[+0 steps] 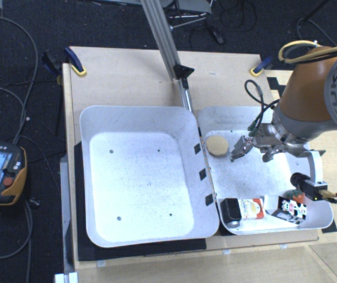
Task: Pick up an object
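Bins (138,175) of shallow white plastic, two in all, sit side by side on a pale wooden bench (127,75). Above the right bin (262,173) hangs the grey arm (313,99), its gripper (243,148) of dull metal just beside one round tan disc (218,145); nothing lies between the fingers, and whether they are spread or closed cannot be told. Along that bin's near wall lie three more items: a black block (232,210), a red-and-white packet (251,208) touching it, and a black-and-white patterned piece (292,208).
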`<state>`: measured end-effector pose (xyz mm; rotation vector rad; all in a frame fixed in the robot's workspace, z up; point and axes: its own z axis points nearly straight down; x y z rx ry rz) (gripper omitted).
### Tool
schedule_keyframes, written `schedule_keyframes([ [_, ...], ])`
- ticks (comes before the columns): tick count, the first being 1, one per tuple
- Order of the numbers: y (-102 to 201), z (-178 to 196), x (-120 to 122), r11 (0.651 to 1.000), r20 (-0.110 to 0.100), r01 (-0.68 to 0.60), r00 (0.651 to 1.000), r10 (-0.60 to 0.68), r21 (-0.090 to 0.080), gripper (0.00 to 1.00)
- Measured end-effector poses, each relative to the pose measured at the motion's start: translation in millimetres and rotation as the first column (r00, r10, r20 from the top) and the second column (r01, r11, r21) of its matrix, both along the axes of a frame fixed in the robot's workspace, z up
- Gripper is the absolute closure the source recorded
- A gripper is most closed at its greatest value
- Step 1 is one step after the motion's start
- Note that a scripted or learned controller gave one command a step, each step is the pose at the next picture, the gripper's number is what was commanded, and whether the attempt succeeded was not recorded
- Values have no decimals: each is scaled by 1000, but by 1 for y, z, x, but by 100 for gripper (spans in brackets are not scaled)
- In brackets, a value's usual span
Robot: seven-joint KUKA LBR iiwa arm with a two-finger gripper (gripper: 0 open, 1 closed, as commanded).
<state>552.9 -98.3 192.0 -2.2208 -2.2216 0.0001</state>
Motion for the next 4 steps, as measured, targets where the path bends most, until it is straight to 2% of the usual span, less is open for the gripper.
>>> schedule_keyframes([
  [1, 0, 10, 0, 1000, 0, 0, 1000, 0, 0, 100],
  [2, -31, 28, -34, 997, 1, 80, 997, -80, -1, 100],
  [3, 40, 82, -56, 1000, 4, -5, 1000, 5, 1, 100],
  [4, 37, 90, -57, 1000, 1, 0, 1000, 0, 0, 100],
])
